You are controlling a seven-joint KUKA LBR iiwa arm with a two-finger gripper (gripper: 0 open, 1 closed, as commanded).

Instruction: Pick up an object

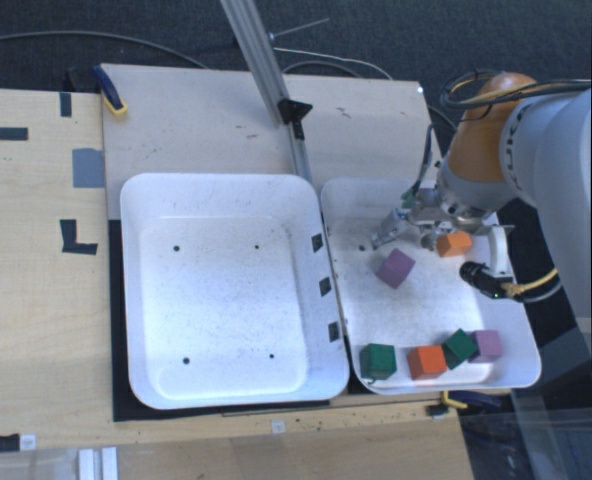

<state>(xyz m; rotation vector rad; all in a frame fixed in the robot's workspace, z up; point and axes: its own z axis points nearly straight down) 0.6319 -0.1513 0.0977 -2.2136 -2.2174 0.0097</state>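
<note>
Purple cube (395,267) lying tilted on the floor of the right bin (368,200), just below and slightly left of the hand (401,226) and apart from it. Whether the hand is released or clenched cannot be told. An orange cube (454,243) sits right of the hand. Along the bin's near wall: green cube (378,360), orange block (426,361), dark green cube (460,347), pale purple cube (488,343).

Single fixed camera, mounted above bench (36,268), angled downward, moderate distance. Both white bins (226,288) fully framed. Gripper (401,230) at frame right-centre; left bin lies left of it; arm (521,148) behind.
</note>
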